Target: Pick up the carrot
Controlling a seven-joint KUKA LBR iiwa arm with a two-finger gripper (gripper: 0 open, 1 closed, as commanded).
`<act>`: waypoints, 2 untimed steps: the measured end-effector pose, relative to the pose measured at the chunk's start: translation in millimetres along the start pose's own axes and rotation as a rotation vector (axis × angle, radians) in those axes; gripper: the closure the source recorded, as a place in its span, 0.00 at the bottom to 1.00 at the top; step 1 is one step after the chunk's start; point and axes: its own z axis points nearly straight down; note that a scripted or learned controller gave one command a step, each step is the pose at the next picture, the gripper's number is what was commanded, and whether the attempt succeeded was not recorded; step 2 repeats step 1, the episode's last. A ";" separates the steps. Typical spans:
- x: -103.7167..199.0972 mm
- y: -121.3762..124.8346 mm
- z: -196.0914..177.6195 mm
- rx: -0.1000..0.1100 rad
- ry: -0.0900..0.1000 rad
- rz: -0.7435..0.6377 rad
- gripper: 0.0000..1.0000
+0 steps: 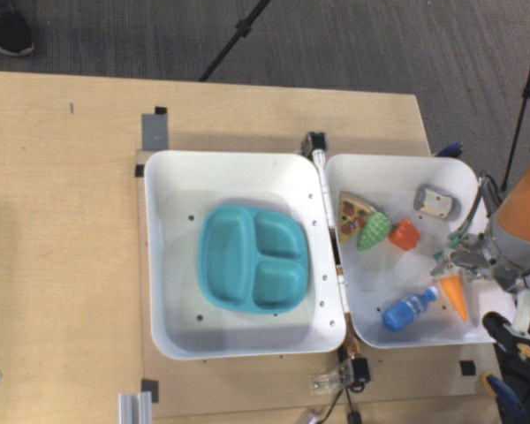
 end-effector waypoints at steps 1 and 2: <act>62.9 19.2 -67.4 0.006 0.000 0.028 1.00; 62.9 19.2 -67.4 0.006 0.000 0.028 1.00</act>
